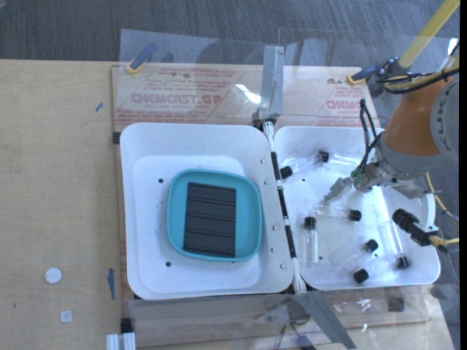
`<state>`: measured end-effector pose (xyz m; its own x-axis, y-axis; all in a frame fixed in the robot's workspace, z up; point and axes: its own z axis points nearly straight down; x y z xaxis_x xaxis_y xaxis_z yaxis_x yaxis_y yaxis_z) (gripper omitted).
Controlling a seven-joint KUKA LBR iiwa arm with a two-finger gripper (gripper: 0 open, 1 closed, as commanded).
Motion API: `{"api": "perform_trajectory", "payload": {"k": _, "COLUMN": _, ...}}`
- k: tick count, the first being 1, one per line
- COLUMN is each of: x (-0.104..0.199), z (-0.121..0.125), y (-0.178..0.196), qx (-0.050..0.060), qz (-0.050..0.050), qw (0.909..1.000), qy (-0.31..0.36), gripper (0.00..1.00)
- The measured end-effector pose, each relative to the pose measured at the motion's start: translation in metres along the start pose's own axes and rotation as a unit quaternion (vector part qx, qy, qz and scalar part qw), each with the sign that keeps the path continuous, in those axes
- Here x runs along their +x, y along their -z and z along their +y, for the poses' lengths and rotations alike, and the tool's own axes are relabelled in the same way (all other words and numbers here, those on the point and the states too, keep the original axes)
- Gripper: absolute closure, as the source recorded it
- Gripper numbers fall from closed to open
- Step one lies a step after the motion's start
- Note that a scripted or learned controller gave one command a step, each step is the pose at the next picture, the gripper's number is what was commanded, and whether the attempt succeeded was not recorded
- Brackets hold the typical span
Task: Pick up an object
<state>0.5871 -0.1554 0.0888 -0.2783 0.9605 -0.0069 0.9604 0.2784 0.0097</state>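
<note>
Several small clear vials with black caps lie scattered in the right bin (430, 268). One vial (311, 240) lies near the bin's left side and another vial (344, 213) lies at the middle. A capped vial (322, 156) rests toward the back. My gripper (339, 189) reaches in from the right and hangs low over the middle of this bin, just above the middle vial. I see nothing held in it.
The left bin (139, 217) holds a teal tray (175, 195) with a black ribbed insert (211, 219). A ridge (277, 195) divides the two bins. More vials (360, 275) lie near the right bin's front. The orange-banded arm (416, 130) covers the right bin's far right.
</note>
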Motion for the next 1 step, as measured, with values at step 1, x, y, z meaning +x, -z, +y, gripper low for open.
{"api": "perform_trajectory", "payload": {"k": 1, "x": 0.0585, "z": -0.0047, "y": 0.0007, "qx": 0.001, "qz": 0.003, "qw": 0.9996, "qy": 0.03, "gripper": 0.0}}
